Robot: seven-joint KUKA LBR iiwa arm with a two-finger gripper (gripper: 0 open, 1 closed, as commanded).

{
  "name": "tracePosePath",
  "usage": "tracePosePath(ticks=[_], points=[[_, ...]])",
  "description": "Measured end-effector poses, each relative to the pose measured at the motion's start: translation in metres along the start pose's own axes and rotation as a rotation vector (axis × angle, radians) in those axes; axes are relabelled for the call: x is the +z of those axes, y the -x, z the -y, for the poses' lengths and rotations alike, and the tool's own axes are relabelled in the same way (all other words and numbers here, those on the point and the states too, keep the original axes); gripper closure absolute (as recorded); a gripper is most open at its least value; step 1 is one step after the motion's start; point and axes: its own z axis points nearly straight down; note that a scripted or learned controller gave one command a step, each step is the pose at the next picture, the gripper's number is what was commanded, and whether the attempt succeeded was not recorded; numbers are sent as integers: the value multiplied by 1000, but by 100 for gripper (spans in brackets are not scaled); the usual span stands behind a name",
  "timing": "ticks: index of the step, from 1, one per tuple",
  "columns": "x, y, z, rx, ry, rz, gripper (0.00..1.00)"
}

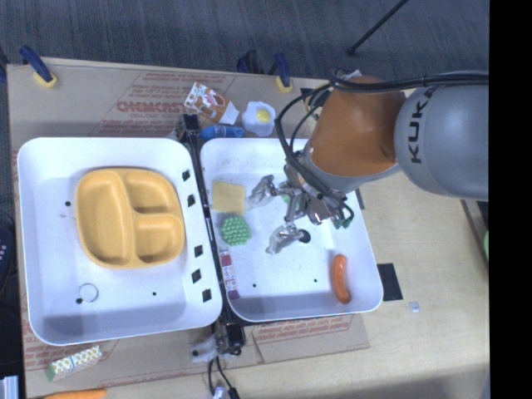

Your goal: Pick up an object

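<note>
Gripper spread wide over the right bin; bumpy green ball near its left wall looks light and squishy, so pinch its middle.

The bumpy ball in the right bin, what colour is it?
Green, in the camera view: the bumpy ball.

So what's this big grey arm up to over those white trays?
The robot arm is trying to pick something up. It reaches in over the right bin, its gripper open above the bin floor with nothing between the fingers. Close by lie a yellow block and a green ball; an orange sausage-shaped toy sits nearer the bin's corner. The left bin holds a yellow divided plate.
</note>
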Motion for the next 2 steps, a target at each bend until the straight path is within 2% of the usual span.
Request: tracePosePath(ticks=[1, 2], points=[[53, -26, 33, -28, 2, -5, 0], [54, 30, 48, -241, 1, -1, 0]])
